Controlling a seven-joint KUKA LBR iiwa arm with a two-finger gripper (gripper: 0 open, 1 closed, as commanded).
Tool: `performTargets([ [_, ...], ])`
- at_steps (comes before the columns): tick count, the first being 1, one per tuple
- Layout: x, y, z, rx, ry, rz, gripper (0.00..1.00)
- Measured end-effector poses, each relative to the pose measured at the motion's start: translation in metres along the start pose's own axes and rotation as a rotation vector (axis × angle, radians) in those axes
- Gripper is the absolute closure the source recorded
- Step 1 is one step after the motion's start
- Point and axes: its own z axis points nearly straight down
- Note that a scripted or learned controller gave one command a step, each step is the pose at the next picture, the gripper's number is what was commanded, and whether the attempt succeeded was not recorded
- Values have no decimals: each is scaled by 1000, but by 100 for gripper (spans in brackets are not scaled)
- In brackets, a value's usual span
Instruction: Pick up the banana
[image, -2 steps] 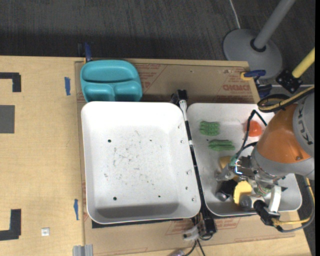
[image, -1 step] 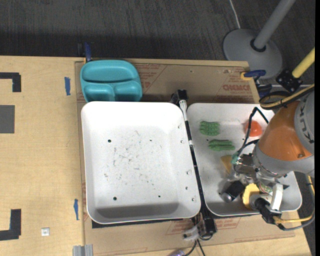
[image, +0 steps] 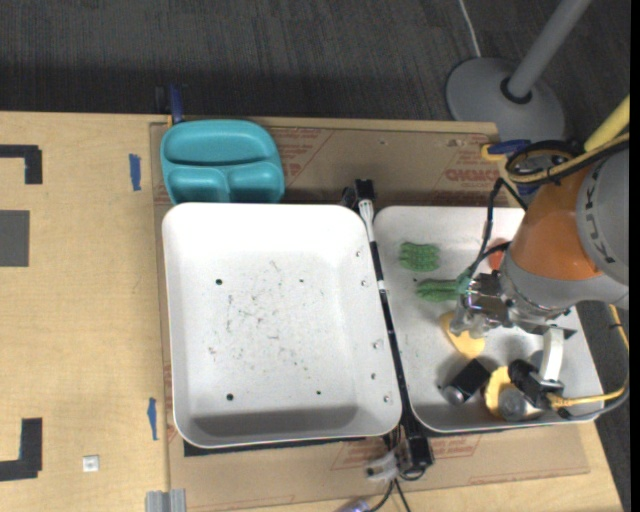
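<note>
Lower right of frame, right bin (image: 430, 415): banana (image: 466, 341) lies just under the gripper (image: 470, 318). Can't tell the gripper's state, the wrist blocks it. Looks like a light, smooth plastic toy, curved, likely slippery; pinch across the middle of the curve.
</note>
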Motion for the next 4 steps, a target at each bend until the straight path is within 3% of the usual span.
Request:
performTargets([
  [3, 0, 1, -29, -3, -2, -3, 100],
  [4, 70, -50, -57, 3, 1, 204, 100],
])
